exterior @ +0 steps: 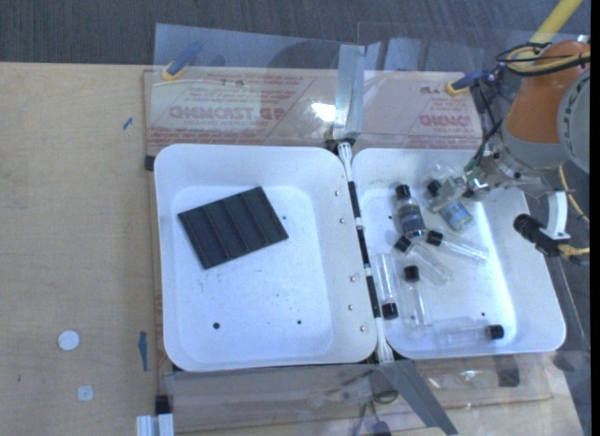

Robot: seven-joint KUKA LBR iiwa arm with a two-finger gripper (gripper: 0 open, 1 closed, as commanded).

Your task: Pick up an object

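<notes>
Several clear vials with black caps lie scattered in the right bin [534,317]. One vial [407,211] has a blue label, another [457,248] lies at a slant mid-bin, and a long one [461,332] rests near the front wall. My gripper [466,188] hangs low over the back of this bin, the orange-banded wrist [542,106] above it. A short blue-tinted vial [457,215] lies right under or at the gripper's tip; whether it is gripped is unclear. A dark ribbed rectangular pad [232,226] lies flat in the left bin [178,331].
A ridge [361,247] where the two bin walls meet runs between the bins. Clear plastic sheeting [253,106] with red print lies behind them. The wooden benchtop [66,237] spreads out to the left, with a small white disc [68,339] on it.
</notes>
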